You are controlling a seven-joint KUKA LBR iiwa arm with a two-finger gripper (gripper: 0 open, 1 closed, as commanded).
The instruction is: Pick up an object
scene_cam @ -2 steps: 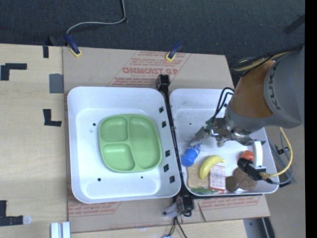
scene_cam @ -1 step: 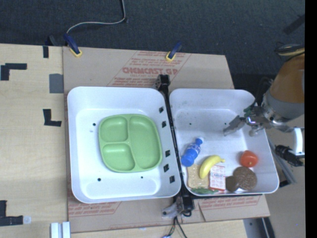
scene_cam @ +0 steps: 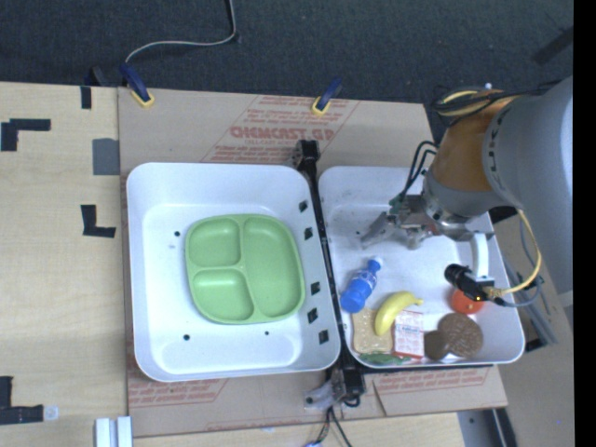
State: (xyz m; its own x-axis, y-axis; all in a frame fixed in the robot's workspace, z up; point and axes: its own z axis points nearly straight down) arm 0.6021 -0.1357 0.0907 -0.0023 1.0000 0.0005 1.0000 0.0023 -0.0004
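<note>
- Even, fairly bright overhead light; the white bins (scene_cam: 149, 250) look slightly washed out.
- Soft shadows, faint.
- Overall mild blur; the arm (scene_cam: 521, 147) at three o'clock is softest.
- Dark floor at twelve o'clock.

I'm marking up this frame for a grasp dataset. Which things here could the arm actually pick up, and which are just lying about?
Candidates, all in the right bin: blue bottle, banana, red-and-white packet, brown round item, orange-red item. The gripper hangs over that bin's upper part.

Lying about: green divided plate in the left bin, yellow clamps, cable.
</note>
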